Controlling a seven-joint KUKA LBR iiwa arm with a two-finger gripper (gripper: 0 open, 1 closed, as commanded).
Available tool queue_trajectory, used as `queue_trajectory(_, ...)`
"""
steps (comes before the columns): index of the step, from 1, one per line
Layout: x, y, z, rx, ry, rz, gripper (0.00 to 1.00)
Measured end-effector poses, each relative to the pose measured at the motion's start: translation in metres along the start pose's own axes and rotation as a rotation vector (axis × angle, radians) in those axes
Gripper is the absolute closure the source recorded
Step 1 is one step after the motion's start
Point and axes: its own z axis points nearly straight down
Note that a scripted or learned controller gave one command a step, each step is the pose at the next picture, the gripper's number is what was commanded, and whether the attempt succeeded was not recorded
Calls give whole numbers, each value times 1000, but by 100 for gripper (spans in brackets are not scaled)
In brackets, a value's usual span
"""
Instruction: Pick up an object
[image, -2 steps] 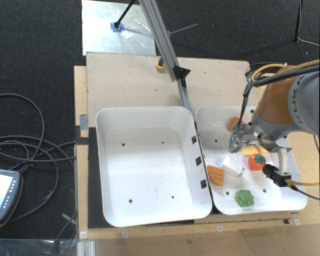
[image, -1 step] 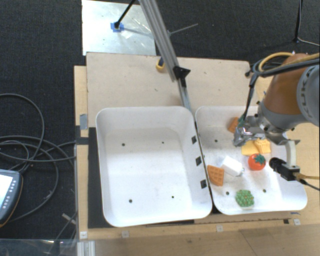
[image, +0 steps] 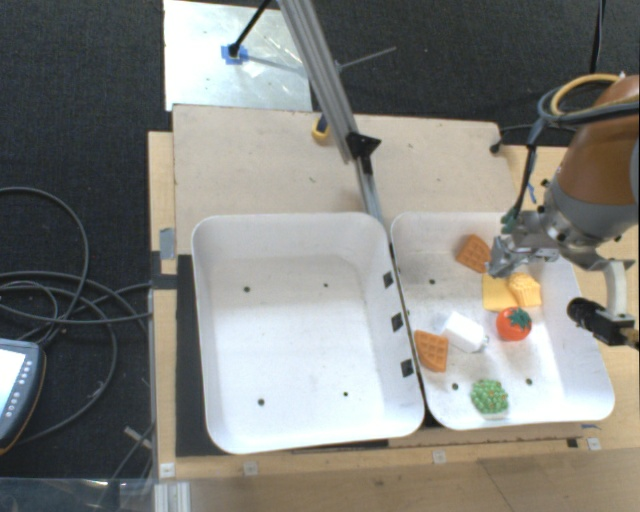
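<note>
Item: jaws, open/closed state can't tell, over yellow block in right bin; drop straight, avoid tomato nearby.

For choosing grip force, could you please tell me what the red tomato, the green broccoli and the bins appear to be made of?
The red tomato looks like glossy moulded plastic: it carries a bright highlight. The green broccoli looks matte and bumpy, plastic or rubber, hard to tell. The right bin and the left bin seem smooth white plastic with rounded rims.
</note>
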Motion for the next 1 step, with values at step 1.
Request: queue_trajectory(1, 0, 1, -18, 4, 1, -1, 100)
